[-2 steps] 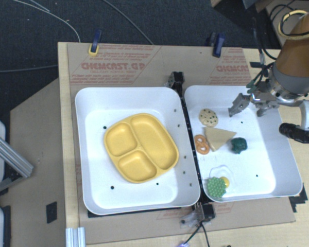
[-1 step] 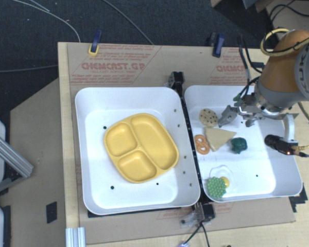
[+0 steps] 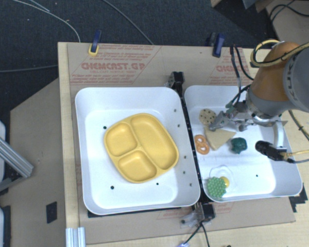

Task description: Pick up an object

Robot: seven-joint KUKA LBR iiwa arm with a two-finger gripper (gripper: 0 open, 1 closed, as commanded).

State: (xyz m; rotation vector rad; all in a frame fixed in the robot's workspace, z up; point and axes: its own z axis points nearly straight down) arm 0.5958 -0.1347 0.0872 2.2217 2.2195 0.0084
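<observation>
seen from above: gripper (image 3: 220, 122) low in right bin (image 3: 257, 187); cannot tell jaw state. cheese wedge (image 3: 221, 137) directly beneath, touching or nearly; cookie (image 3: 206, 116) just left; pretzel (image 3: 201, 144) below-left; broccoli (image 3: 239, 145) right; peas (image 3: 216, 187) well below. yellow tray (image 3: 140, 147) far left.

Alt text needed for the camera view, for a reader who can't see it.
A grey and orange arm reaches from the right into the right bin, its gripper low over a pale wedge beside a cookie, pretzel, green toy and peas. The left bin holds a yellow divided plate.
</observation>
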